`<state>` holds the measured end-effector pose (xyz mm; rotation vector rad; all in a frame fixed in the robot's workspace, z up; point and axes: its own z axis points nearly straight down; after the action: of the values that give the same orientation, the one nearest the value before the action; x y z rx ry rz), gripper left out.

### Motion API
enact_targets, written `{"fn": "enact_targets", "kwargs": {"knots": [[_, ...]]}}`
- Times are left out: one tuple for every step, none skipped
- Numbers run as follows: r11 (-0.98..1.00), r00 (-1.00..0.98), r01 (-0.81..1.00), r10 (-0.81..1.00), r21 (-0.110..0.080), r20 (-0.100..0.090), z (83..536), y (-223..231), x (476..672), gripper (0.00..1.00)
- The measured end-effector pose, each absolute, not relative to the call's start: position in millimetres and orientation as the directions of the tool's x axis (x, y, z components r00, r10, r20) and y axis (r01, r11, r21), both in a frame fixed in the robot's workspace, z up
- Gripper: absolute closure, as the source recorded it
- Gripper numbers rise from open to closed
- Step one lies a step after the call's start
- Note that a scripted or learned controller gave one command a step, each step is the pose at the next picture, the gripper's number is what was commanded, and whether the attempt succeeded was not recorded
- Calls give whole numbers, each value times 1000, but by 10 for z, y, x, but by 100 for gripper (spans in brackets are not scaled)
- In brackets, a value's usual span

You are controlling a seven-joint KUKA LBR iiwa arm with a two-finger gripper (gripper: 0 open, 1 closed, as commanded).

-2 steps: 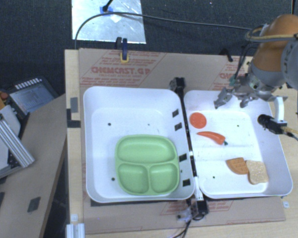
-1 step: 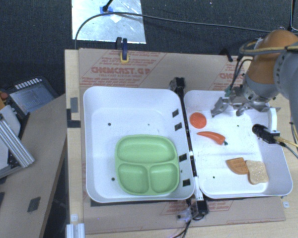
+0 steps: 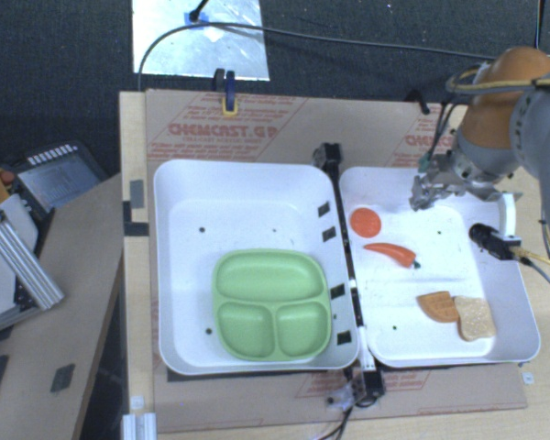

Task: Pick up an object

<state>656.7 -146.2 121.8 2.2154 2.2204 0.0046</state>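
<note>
The right bin holds an orange-red disc, a red chili pepper just below it, and a brown bread piece touching a pale tan bread piece near the front right. My gripper hangs over the back of the right bin, right of the disc and apart from it. Nothing shows between its fingers.
A green divided plate lies in the left bin. Black clips run along the wall between the bins. The arm comes in over the back right. Grey equipment stands off the bench at left.
</note>
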Motion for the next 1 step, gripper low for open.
{"fn": "enact_targets", "kwargs": {"knots": [[1,-1,1000,1000,6,-1,1702,-1542,6611,100]]}}
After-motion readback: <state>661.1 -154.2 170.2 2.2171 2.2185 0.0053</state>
